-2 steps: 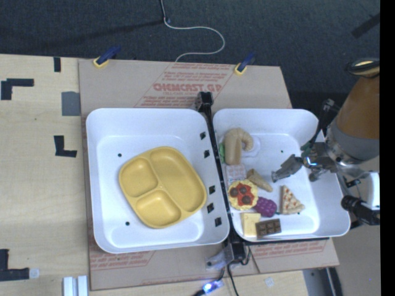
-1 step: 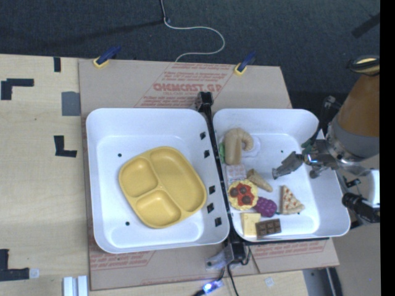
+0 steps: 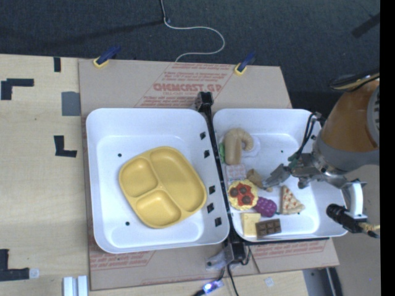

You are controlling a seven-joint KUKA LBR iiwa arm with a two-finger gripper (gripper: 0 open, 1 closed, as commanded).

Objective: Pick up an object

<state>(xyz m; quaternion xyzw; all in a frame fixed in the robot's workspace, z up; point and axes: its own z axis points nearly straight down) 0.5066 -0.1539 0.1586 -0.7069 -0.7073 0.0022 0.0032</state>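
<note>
At the far left we see the counter (image 3: 37,184), pale wood with a few dark marks on it, and on it a sheet of brown cardboard (image 3: 179,82) held by two clips along its far edge. On the cardboard sits the left bin (image 3: 102,128), shallow and white, and inside it lies a yellow divided plate (image 3: 162,185) with three compartments, turned at an angle.

Just beside it, across a dark divider, we come to the right bin (image 3: 271,119). Its toy food is gathered along the left and near side. Near the divider lies a tan curved piece (image 3: 235,144), like a bent bread roll. Below it we find a small pale card with faint print (image 3: 236,172), then a round pizza (image 3: 242,194) with red toppings, and just right of that a purple bunch of grapes (image 3: 266,206). At the near wall rests a yellow cheese block (image 3: 249,222) touching a brown chocolate bar (image 3: 268,228). Further right lies a pizza slice (image 3: 291,201), triangular, with an orange crust.

Above the slice hovers the gripper (image 3: 276,176), reaching in from the right on the grey arm with its orange band (image 3: 349,122). Its dark fingers (image 3: 275,176) point left toward a small brown item (image 3: 255,177); we cannot tell how far apart they stand, and we see nothing between them.
</note>
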